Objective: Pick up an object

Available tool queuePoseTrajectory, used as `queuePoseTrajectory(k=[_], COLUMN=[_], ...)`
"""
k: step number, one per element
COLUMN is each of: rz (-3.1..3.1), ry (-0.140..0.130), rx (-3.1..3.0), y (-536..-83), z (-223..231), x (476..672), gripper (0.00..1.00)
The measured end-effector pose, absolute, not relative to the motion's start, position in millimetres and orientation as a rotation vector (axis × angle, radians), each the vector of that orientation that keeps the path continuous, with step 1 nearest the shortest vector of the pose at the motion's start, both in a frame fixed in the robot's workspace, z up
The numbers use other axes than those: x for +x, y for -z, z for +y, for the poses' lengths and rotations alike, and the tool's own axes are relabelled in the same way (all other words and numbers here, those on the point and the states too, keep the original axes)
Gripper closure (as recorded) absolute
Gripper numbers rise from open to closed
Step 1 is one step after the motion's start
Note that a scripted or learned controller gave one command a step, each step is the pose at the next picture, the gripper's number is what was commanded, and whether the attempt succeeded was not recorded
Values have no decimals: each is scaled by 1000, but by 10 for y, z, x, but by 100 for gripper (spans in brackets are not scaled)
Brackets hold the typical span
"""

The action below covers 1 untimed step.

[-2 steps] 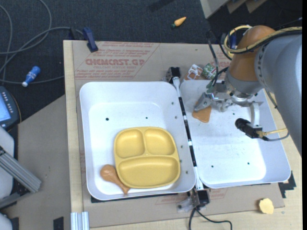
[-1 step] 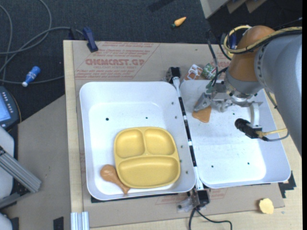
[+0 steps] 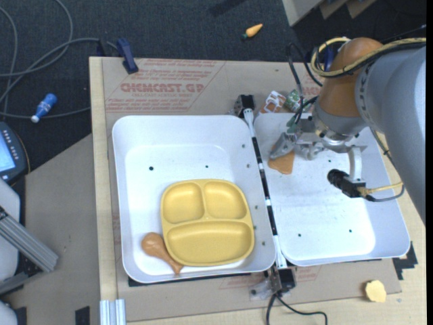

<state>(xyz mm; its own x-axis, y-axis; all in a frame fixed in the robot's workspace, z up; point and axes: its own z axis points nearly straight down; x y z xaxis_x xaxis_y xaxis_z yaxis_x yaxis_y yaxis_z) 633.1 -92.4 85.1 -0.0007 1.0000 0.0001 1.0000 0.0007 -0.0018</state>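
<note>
Starting at the left bin [image 3: 128, 202] with its yellow divided tray [image 3: 206, 222], then the orange piece [image 3: 282, 162] near the right bin's [image 3: 352, 239] left wall, the gripper [image 3: 294, 147] (finger state unclear) should descend squarely over it.

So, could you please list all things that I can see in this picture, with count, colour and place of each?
Bins: two, white, side by side on the bench.
Divided plate: one, yellow, left bin.
Drumstick-shaped toy: one, tan-orange, left bin, beside the plate.
Orange piece: one, right bin, near the dividing edge, under the gripper.
Yellow piece: one, on the bench beside the right bin.
Small orange item: one, on the floor.
Blue bottle: one, on the floor, left.
Blue clamp: one, bench edge.
Arm: one, grey with orange band.
Gripper: one, above the orange piece.
</note>
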Motion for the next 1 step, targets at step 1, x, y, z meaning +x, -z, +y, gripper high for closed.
queuePoseTrajectory(k=[1], rz=[-2224], ry=[2], rx=[-2222], y=[-961], z=[-926], x=[6345], gripper=[100])
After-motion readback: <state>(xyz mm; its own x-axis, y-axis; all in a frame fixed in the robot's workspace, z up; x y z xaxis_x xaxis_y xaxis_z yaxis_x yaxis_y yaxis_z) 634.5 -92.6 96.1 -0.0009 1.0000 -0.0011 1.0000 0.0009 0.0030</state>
